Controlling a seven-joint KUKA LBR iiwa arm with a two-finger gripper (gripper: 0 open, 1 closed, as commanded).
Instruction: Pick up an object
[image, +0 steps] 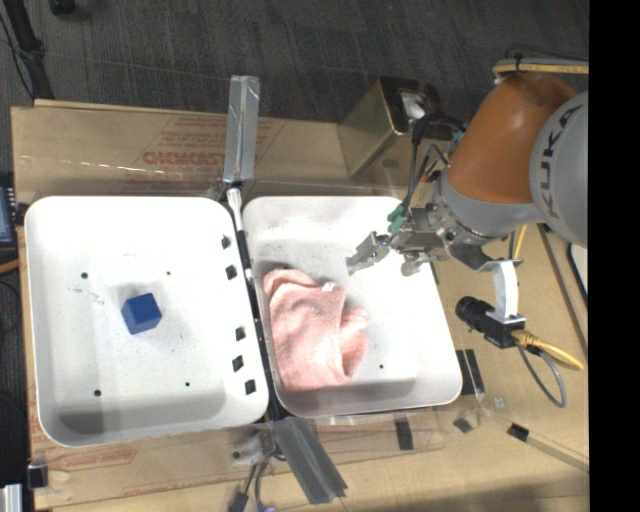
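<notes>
Pink cloth just below end effector

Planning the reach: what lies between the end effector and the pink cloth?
Bare white bin floor, seen from above; end effector hangs just up-right of pink cloth.

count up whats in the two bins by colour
blue: 1, the blue cube in the left bin
pink: 1, the pink cloth in the right bin
total: 2

Block left bin; cloth right
</notes>
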